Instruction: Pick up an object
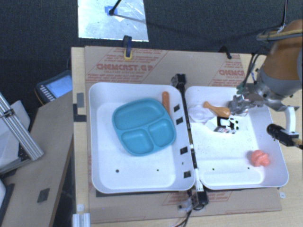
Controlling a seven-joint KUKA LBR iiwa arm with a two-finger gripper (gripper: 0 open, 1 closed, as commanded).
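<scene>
On the left, the tabletop [57, 126] w/ a small blue screen [56, 86] near its edge. Next, the left white bin [102, 171] holds a blue plate [143, 126] w/ 3 parts. An orange stick [165, 101], maybe a toy carrot, lies just beside the plate's top right corner, near the bin wall. Then the right white bin [272, 176]. In its upper left part sits a clear cup-like thing [197, 113], and a tan toy drumstick [217, 109] is touching it. Just below the drumstick is a small black & white thing [226, 125]. The hand [238, 104] is low at the drumstick's right end; can't tell if it is open or closed. A pink toy [259, 158] lies apart, near the bin's lower right
</scene>
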